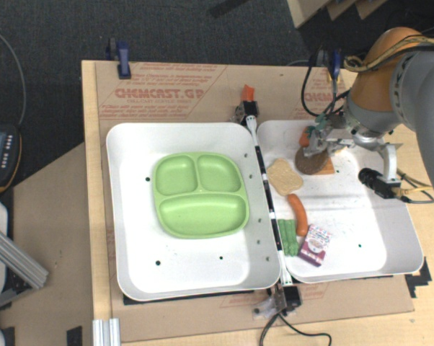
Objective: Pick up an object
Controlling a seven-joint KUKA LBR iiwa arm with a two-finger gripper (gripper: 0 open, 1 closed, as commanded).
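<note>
The gripper [319, 144] hangs low in the right bin [390, 254], directly over a brown round object [315, 163] at the bin's far end; whether its fingers are spread or closed I cannot tell. That brown piece is roughly disc-shaped, with no clear long axis.

Just left of and nearer than the gripper lies a tan bread slice [283, 176]; nearer still lies a carrot [298, 214] — its long axis runs from far to near, orange end towards the gripper, green top [288, 238] pointing away. Beside the green top sits a small purple-and-white packet [314, 246], its print too small to read.

Well left of the gripper, the left bin [130, 157] holds a green three-compartment plate [200, 194]; the board beyond it reads "CHEMCAST".
</note>
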